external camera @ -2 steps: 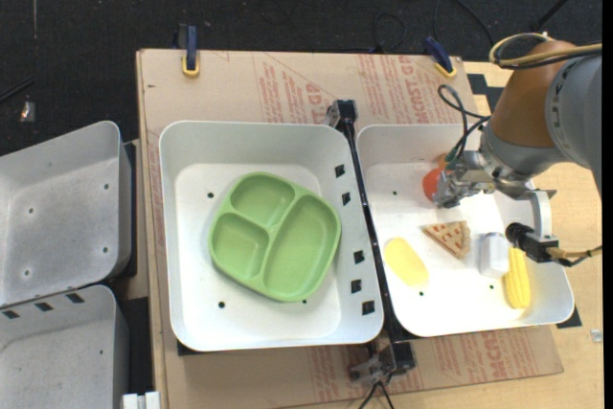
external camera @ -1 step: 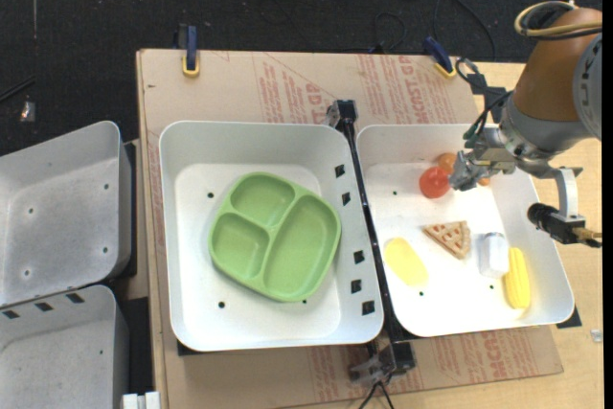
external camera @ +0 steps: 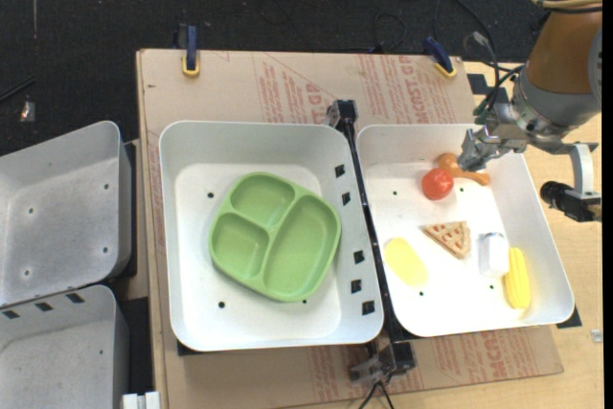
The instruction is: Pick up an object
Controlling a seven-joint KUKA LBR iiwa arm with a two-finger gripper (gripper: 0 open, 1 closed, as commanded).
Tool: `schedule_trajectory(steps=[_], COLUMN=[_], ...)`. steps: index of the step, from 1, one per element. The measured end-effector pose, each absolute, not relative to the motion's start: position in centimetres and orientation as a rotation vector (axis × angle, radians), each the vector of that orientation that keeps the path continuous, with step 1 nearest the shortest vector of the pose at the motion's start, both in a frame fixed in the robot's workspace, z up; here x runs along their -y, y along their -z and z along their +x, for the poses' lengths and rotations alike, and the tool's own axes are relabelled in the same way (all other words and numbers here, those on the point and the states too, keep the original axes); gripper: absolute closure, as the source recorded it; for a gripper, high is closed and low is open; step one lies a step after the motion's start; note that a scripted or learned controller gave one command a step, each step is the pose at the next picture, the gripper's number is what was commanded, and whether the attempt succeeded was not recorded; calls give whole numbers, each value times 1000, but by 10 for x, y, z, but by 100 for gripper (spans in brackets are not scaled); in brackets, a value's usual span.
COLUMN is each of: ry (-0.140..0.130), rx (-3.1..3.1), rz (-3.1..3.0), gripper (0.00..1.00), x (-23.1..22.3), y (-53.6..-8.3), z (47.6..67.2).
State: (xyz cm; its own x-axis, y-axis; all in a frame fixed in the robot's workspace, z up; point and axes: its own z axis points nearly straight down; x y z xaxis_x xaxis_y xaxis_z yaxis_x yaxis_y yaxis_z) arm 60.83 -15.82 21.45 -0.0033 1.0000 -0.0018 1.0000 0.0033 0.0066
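Lowest in view, a yellow corn cob (external camera: 517, 278) lies along the right bin (external camera: 556, 306) rim, beside a white block (external camera: 493, 253), waffle wedge (external camera: 449, 238) and yellow oval (external camera: 405, 261). Gripper (external camera: 476, 151) (finger state unclear) hovers at the far edge, over an orange piece (external camera: 450, 163) touching the red tomato (external camera: 438, 183). Left bin (external camera: 182, 206) holds a green divided plate (external camera: 276, 235).

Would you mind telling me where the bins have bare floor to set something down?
Left bin: the strips around the green plate. Right bin: the near-left corner below the yellow oval. It is crowded around the tomato, waffle, corn and claw.
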Motion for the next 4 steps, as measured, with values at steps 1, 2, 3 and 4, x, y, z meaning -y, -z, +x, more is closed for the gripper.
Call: schedule_trajectory(steps=[1,2,3,4], ry=[-5,-4,1,0], rx=[-2221,-2222,-2229,-2231], rz=[2214,2214,2217,2214], gripper=[100,100,100,100], x=[156,156,117,65], y=[-258,-288,-280,-278], z=[607,608,586,573])
